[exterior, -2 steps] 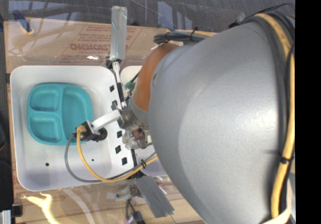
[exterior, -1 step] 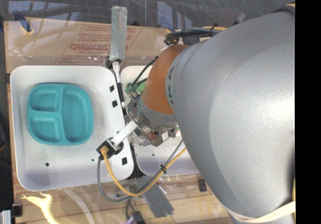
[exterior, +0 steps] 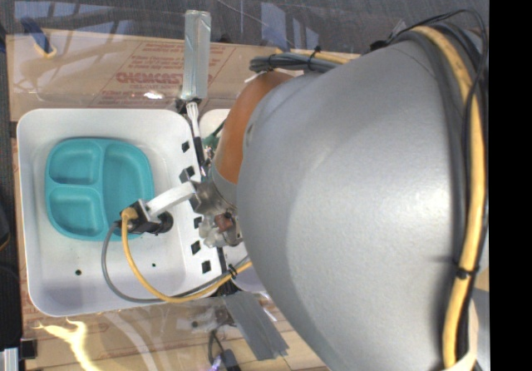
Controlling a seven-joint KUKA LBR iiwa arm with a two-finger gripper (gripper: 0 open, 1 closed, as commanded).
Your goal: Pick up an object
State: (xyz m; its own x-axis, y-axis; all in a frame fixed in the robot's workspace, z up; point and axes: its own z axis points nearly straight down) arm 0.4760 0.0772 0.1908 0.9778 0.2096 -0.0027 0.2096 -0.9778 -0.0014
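A teal divided plate (exterior: pixel 96 186) lies flat in the upper left part of the left white bin (exterior: pixel 33 195). My gripper (exterior: pixel 218 226) hangs over the wall between the two bins, just right of the plate and apart from it. Nothing can be seen held in it. The big grey arm (exterior: pixel 366 211) with its orange band (exterior: pixel 249 124) covers nearly all of the right bin (exterior: pixel 215 121), and whatever lies in there is hidden.
A grey upright bar (exterior: pixel 197 53) stands at the back edge between the bins. The brown bench top (exterior: pixel 125 70) runs behind the bins. White floor of the left bin (exterior: pixel 75 274) shows below the plate.
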